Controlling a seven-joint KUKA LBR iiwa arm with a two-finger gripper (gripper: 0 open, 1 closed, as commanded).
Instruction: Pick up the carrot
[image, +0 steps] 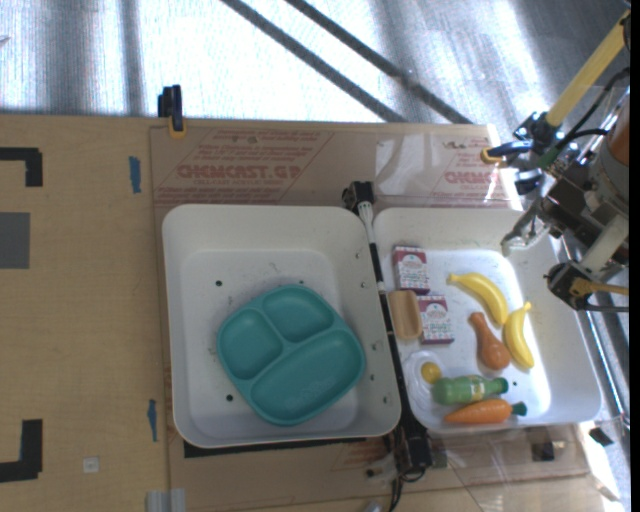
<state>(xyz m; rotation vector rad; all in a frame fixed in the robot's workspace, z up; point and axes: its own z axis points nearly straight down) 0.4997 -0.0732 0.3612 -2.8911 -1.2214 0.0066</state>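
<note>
I'm watching the gripper (527, 232) hanging at the far right rim of the right-hand shallow white plastic bin (572, 400), and I'm not able to tell how it's set from up here, so I'm not calling it either way. The small orange toy carrot with a green stub top (483, 411) is lying flat well apart from the gripper, down at the bin's near wall, its length running across the bin. I'm worrying about what's crowding it: the green plastic bottle with a yellow cap (468, 388) is lying just beside the carrot, apparently touching along its far side, so a descent that drifts could be closing on the bottle or nudging both. The carrot is looking smooth, tapered and glossy, the sort of shape I'd expect to squirt out of a pinch near the tip. Between the gripper and the carrot I'm seeing two curved yellow toy bananas (482, 294) and a brown toy drumstick (488, 347), all slick rounded plastic, and clipping one on the way in could be scattering things. The bin wall next to the carrot is leaving little room on that side. The teal divided plate (290, 352) is sitting in the other bin, well clear.
</note>
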